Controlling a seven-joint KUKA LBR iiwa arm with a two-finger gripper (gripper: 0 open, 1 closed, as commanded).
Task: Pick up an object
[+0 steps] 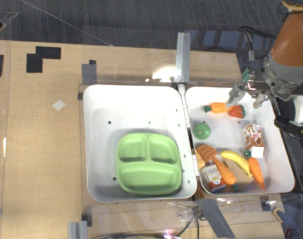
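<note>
My gripper (248,98) hangs over the far side of the right bin (278,133), open, with nothing between its fingers. Just below it lie a small red toy fruit (236,111) and an orange carrot (218,108) with a green tip. A green round fruit (201,130) sits near the bin's left wall. Further forward lie a small carton (252,136), a yellow banana (236,160), a second carrot (256,172), a waffle (206,153) and a small bottle (212,176), packed close together.
The left bin (101,113) holds a green divided plate (149,162) in its front half. A metal post (183,59) stands behind the divider between the bins. The arm's orange band (292,31) rises at the right.
</note>
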